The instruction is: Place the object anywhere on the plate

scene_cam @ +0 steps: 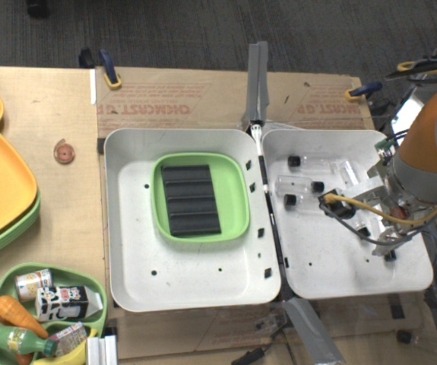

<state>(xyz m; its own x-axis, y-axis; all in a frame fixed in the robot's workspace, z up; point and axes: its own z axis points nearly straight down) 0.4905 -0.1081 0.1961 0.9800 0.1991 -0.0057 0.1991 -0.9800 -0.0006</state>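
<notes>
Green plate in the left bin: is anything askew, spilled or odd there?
Nothing stands out. The green plate lies flat near the middle of the left bin, and a dark ridged block rests wholly inside its rim.

Thick, rounded arm (pixel 422 175), smooth and tube-shaped. Broad orange band (pixel 433 131) across the upper part, plain and unmarked. Pale grey shell below, narrowing toward the wrist. Small gripper (pixel 386 245) of bare grey metal at the end, with darker parts too small to make out. Thin dark wires (pixel 428 213) looped beside the wrist.
</notes>
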